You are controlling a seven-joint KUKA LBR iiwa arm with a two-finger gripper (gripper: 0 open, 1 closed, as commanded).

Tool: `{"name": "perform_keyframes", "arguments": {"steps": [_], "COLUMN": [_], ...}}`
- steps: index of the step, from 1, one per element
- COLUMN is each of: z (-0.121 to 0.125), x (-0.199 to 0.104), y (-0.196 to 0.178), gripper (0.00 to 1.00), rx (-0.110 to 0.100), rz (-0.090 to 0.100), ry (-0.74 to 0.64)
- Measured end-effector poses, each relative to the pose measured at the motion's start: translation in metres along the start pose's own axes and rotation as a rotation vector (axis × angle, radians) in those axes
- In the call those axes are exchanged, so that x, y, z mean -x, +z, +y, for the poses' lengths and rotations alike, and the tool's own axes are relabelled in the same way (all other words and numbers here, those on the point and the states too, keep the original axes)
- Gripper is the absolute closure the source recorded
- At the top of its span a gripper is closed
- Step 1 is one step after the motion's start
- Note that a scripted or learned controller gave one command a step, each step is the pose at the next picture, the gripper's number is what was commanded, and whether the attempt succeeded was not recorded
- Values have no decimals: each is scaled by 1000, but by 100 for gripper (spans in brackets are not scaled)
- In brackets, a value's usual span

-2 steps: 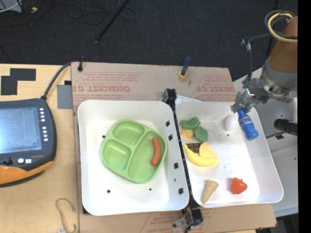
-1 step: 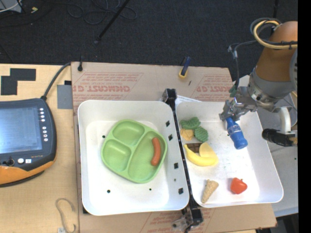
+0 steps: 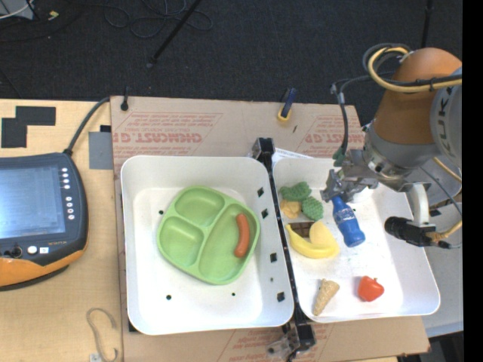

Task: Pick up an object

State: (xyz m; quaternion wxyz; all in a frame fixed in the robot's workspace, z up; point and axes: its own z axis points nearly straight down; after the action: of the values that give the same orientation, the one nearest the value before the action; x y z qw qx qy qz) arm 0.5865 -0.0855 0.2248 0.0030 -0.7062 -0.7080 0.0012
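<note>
My gripper (image 3: 339, 189) hangs over the upper middle of the right bin (image 3: 413, 296), reaching in from the right. A blue bottle (image 3: 349, 223) with a white label lies tilted directly below it, its top end right at the gripper's tip. Whether the bottle is gripped is unclear. Left of the bottle are two green leafy toys (image 3: 300, 197), a yellow banana (image 3: 305, 246) and a pale yellow piece (image 3: 324, 236). Nearer the front lie a cone (image 3: 324, 296) and a red toy fruit (image 3: 370, 288).
The left bin (image 3: 143, 292) holds a green divided plate (image 3: 192, 240) with a red sausage (image 3: 242, 235) in its right section. A black divider (image 3: 275, 225) runs between the bins. A black part (image 3: 407, 231) of the arm's cabling overhangs the right bin's right side. A teach pendant (image 3: 34, 202) lies far left.
</note>
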Motion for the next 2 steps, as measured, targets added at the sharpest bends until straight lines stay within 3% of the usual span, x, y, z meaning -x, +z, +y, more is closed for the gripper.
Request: {"name": "perform_keyframes", "arguments": {"steps": [2], "z": [-20], "x": [-90], "y": [3], "gripper": [100], "rx": [1], "rz": [0], "ry": [-2]}}
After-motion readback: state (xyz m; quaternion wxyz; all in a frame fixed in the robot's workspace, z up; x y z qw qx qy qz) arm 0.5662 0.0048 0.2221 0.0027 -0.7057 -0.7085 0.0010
